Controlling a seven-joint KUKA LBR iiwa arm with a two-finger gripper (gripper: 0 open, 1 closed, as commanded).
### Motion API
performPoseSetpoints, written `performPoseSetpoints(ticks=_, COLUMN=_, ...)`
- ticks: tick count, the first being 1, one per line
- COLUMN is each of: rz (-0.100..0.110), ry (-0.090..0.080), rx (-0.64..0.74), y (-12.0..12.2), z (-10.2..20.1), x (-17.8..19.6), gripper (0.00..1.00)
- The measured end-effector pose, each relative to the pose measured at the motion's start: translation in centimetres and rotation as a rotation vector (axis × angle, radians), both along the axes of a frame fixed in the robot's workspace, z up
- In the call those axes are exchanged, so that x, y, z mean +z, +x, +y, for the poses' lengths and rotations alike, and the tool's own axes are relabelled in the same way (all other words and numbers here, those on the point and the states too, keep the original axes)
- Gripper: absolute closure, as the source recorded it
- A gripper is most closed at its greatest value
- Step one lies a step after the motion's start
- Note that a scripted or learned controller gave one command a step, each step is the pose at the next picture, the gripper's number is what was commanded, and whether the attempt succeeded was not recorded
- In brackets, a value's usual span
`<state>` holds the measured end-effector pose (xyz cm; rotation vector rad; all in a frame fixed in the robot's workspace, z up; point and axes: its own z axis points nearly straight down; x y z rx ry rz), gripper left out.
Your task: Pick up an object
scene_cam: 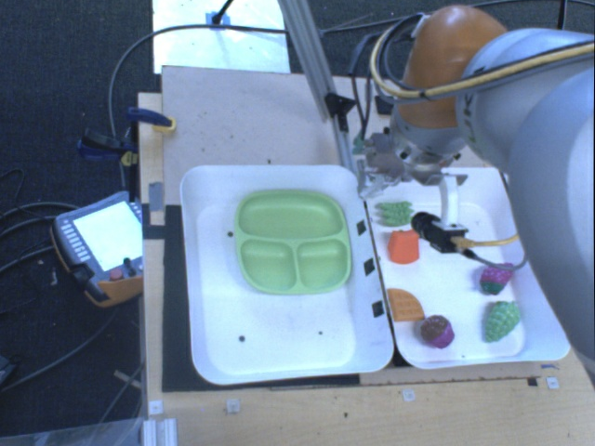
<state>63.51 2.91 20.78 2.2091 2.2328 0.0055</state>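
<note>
the pincer (386,182) hangs over the right bin's (535,342) far left corner, just above a green leafy toy (394,214); whether its tips are apart i cannot tell. nearer lie an orange block (403,246) and purple grapes (436,331). no readable writing.

The right bin (535,347) contains six small objects. A green ridged piece (394,214) lies near the top-left corner. An orange-red block (403,247) sits just below it. A flat orange slice (404,303) touches the left wall. A dark purple cluster (436,331), a green cluster (501,320) and a purple-green cluster (496,278) occupy the lower right.
</note>
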Motion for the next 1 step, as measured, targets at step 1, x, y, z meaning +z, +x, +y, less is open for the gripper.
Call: performPoseSetpoints(ticks=1, rz=0.001, ry=0.000, rx=-0.001, y=0.11, z=5.58, x=-0.23, gripper=1.00)
